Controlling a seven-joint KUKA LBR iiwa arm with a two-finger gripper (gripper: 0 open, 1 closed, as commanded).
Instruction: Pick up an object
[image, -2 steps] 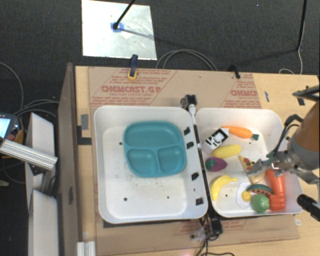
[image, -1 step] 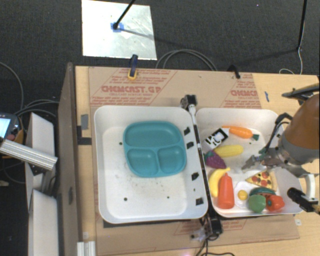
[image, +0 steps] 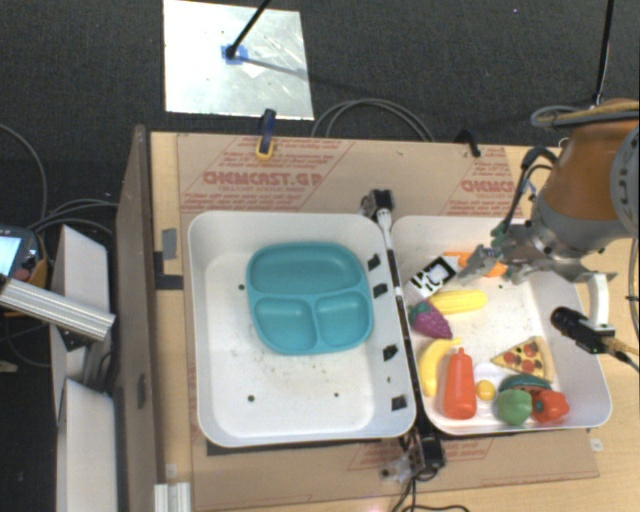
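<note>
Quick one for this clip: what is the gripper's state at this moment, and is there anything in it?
Gripper: low over the far side of the right bin, by the corn; open or shut, and any hold, cannot be told.

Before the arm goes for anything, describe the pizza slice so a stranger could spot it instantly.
Look in the right-hand white bin, the one crowded with toy food. Near its right wall lies the pizza slice, right of the red bottle and just above the green pepper. It is the only flat triangle, orange with dark toppings.

Yellow corn cob (image: 457, 301) lies flat in the right bin (image: 590, 400).
</note>
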